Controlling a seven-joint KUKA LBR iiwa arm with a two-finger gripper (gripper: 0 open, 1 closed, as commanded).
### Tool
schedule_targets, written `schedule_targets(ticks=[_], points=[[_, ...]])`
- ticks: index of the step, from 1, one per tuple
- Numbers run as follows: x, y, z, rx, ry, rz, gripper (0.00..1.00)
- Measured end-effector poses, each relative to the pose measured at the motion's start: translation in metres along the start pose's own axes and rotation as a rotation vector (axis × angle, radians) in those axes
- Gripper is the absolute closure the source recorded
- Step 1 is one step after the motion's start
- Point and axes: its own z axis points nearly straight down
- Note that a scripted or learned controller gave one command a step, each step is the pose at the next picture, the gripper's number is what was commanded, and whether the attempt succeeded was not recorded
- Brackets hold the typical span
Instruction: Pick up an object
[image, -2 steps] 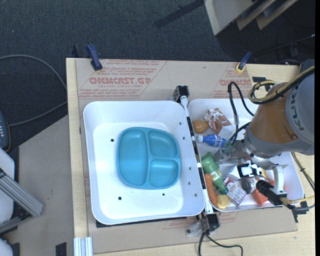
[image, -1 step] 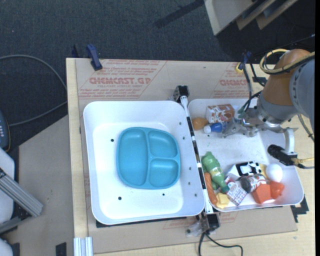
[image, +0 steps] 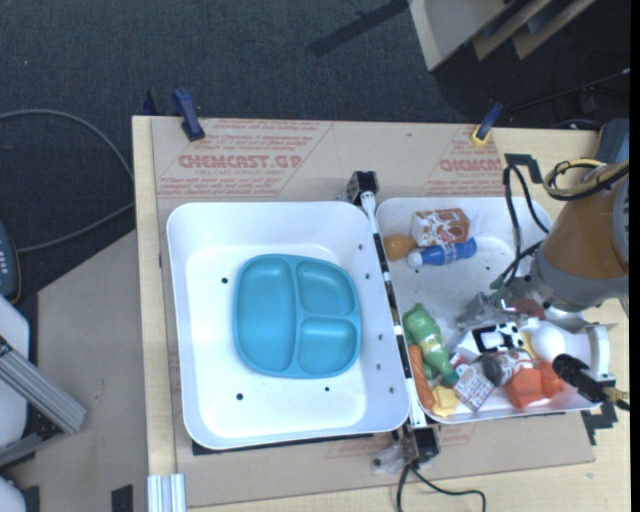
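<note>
Arm (image: 590, 235): you see it enter from the right, over the right bin (image: 445, 212).
Gripper (image: 497, 335): low in that bin's clutter; can't tell its state.
Objects: green bottle (image: 426, 338), blue-capped bottle (image: 445, 254), right bin.
Left bin (image: 200, 400): blue tray (image: 297, 315), centre.

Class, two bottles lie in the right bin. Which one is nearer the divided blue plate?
The green bottle, lying against the right bin's left wall, just across from the blue plate. The blue-capped white bottle lies farther back and right.

Dark grey carpet (image: 250, 55) is surrounding the wooden bench (image: 300, 150); a cable (image: 60, 120) is lying at left.
</note>
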Motion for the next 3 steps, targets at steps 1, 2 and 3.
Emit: schedule_targets(ticks=[1,2,3], points=[[0.029,-0.014,-0.001,-0.003,0.000,-0.002,0.00],[0.028,-0.013,-0.011,-0.007,-0.003,-0.001,1.00],[0.016,-0.020,-0.107,-0.002,-0.001,-0.001,1.00]])
